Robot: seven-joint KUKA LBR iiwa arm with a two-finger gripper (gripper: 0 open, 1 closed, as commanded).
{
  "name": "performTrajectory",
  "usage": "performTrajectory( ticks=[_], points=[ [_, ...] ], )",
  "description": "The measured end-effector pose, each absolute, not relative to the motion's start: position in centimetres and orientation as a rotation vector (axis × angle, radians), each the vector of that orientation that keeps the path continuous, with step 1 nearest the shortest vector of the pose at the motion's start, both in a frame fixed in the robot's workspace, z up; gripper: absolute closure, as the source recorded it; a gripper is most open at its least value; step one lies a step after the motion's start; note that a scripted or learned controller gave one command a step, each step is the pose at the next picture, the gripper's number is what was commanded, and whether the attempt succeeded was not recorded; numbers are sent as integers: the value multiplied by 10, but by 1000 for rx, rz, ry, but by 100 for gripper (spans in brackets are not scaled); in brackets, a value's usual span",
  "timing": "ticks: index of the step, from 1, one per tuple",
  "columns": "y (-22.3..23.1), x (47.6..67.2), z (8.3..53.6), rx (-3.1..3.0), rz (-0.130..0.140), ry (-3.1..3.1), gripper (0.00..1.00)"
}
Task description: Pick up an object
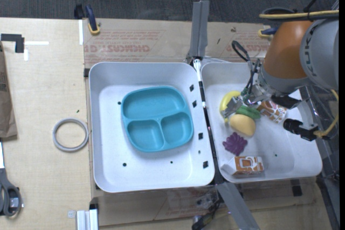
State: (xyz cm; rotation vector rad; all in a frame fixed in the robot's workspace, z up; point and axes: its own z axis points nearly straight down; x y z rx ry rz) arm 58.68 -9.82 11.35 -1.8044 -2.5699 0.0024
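My gripper reaches down into the right bin from the right, its tip among a cluster of toy food. Right at the tip lie a yellow banana-like piece, a green piece and a yellow lemon-shaped piece. A purple grape bunch sits just below them. An orange and white carton lies near the bin's front edge. Another patterned orange packet lies under the wrist. The fingers are hidden among the objects.
The left bin holds a turquoise divided plate. A grey tape ring lies on the bench to the left, scissors at the lower left corner. A grey divider post stands between the bins at the back.
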Motion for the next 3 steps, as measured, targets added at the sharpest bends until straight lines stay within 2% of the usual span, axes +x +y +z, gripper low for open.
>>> performTrajectory(
  ticks=[1,2,3],
  points=[
    [-102,591,98,-1788,-7,-2597,0],
    [-104,592,108,-1795,-7,-2597,100],
    [-104,592,108,-1796,-7,-2597,0]
  ],
)
